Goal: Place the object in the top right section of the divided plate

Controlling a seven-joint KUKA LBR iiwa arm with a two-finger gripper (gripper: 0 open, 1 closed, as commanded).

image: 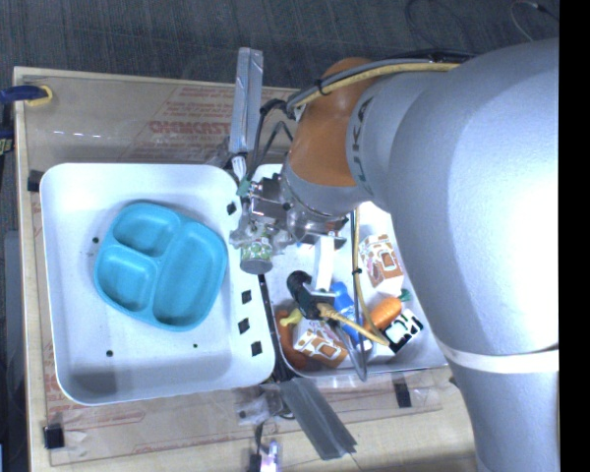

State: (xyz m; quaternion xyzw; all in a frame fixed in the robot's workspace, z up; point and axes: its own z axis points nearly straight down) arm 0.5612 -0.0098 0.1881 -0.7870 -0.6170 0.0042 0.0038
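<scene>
Hovers over the ridge between the two bins: pincer (257, 236), closed round a small greenish cup-like object (257, 254) hanging below the fingertips. Looks light and rigid, probably smooth plastic, so liable to slip; best pinched across its upper body. Sits to the left in the white bin (59, 264): blue divided plate (161, 265).

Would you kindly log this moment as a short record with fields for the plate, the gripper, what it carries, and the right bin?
plate: blue divided plate lying in the left bin, all sections bare
gripper: gripper over the divide between the two bins, right of the plate
carried item: small greenish object at the gripper's tips; grasp unclear
right bin: right bin holding a jumble of small items
</scene>
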